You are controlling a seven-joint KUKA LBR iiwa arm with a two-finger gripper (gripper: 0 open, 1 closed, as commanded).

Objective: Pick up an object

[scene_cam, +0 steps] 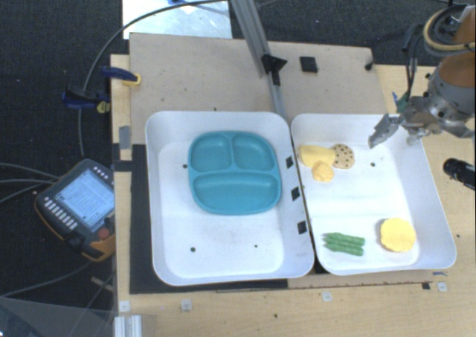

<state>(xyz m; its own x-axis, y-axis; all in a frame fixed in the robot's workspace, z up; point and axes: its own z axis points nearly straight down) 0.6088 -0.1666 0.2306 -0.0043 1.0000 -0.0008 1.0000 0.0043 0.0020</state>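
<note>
The right bin (416, 179) holds a pale yellow chunk (314, 154), a speckled cookie (343, 155) touching it, and a small yellow-orange piece (323, 172) just below them. Toward the bin's front lie green beans (344, 243) and a round yellow disc (398, 235). My gripper (395, 136) hangs over the bin's back right part, to the right of the cookie and apart from it. Its grey fingers (382, 132) are open, with nothing between them.
The left bin (171, 246) bears a blue divided plate (234, 172). A grey pole (249, 15) slants in from the top to the bins' back edge. A teach pendant (78, 205) and cables lie on the floor at left.
</note>
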